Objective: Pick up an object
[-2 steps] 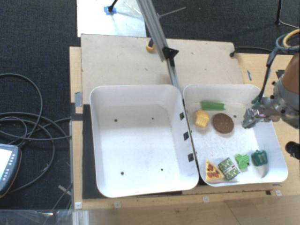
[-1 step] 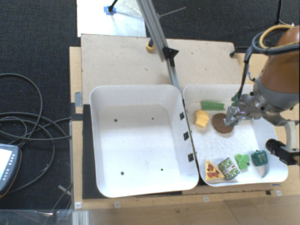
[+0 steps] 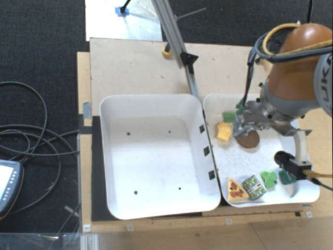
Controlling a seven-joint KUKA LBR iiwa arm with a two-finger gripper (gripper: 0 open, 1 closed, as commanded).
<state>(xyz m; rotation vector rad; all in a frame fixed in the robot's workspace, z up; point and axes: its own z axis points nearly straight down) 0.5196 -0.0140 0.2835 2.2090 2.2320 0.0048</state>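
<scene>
1. Pizza slice toy lies at the right bin's near edge, touching a green carton.
2. Brown disc, mid-bin beside a yellow block, sits under the gripper.
3. Disc judged light, rigid, flat; take by the rim.
4. Finger state: cannot tell.

Two shallow white plastic bins side by side on bench: left bin, right bin. In right bin: yellow block by left wall, brown disc just right of it, under gripper. Pizza-slice toy, green box, green toy piece along near edge.
</scene>
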